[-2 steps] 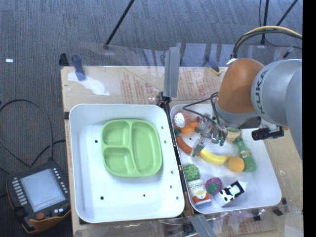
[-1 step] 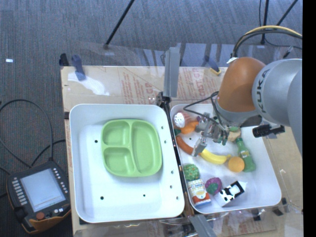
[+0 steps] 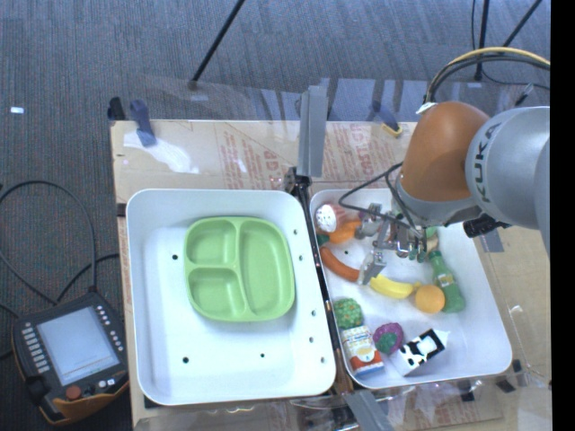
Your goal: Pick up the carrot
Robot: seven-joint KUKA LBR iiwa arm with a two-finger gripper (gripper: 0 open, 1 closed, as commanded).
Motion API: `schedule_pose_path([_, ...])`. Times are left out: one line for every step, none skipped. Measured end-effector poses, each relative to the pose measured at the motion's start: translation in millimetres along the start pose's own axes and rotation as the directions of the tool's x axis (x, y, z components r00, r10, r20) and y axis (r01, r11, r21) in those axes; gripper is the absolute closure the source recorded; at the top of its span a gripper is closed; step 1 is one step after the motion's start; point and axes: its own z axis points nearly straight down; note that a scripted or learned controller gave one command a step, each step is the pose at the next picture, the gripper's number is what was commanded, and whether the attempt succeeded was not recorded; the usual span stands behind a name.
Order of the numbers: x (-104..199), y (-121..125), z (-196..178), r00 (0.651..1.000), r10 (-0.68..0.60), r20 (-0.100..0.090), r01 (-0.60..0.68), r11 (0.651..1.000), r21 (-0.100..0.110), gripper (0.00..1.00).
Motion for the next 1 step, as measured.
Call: schedule_pose_path([1.9, 2.5, 0.4, 0.996, 0.088, -0.003, -0.088, 0.996, -0.006, 0.0])
